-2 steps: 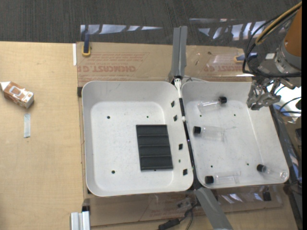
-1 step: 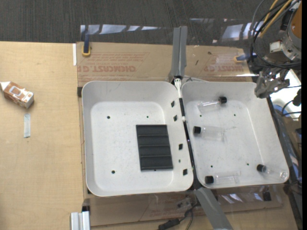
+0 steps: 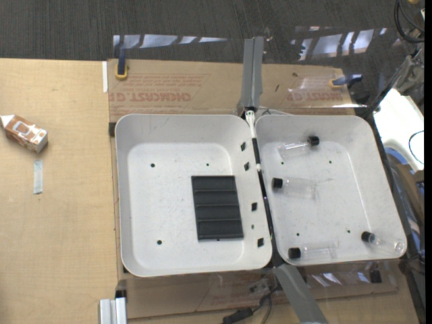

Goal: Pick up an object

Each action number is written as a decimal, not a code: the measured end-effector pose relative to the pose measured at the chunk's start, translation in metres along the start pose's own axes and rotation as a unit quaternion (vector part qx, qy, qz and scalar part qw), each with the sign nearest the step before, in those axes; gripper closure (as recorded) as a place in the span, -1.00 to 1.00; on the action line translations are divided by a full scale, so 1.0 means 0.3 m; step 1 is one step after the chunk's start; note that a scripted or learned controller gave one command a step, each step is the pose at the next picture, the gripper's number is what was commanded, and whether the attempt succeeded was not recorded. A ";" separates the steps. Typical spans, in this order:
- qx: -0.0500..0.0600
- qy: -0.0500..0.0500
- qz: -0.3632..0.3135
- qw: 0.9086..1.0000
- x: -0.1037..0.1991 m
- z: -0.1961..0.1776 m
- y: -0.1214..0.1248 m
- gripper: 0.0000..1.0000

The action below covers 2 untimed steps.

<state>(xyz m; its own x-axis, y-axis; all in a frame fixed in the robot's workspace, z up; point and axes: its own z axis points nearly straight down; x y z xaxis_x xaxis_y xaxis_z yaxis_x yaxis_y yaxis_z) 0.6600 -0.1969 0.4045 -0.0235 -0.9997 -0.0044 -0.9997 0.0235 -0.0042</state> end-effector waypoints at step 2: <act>-0.002 0.000 -0.111 0.994 -0.374 0.517 0.013 1.00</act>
